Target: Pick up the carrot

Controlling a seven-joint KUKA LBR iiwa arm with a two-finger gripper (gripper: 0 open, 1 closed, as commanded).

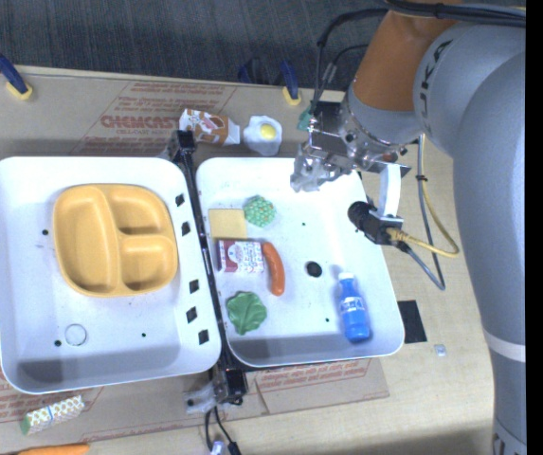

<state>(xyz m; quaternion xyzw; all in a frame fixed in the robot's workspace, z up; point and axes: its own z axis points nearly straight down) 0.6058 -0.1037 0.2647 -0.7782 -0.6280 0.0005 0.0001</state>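
Note:
The carrot [274, 268] is a short orange-red stick. It lies near the middle of the right bin [375, 254], just right of a red and white packet [240, 255]. My gripper [307, 176] hangs over the bin's back edge, up and to the right of the carrot and well apart from it. Nothing shows in its grasp. The grey arm with its orange band comes in from the upper right.
The right bin also holds a yellow block [227, 223], a green knobbly ball [260, 211], a green leaf [245, 311] and a blue bottle [352, 309]. A yellow divided tray [115, 237] fills the left bin [15, 254]. A small carton [205, 126] and an egg-like toy [263, 134] sit behind the bins.

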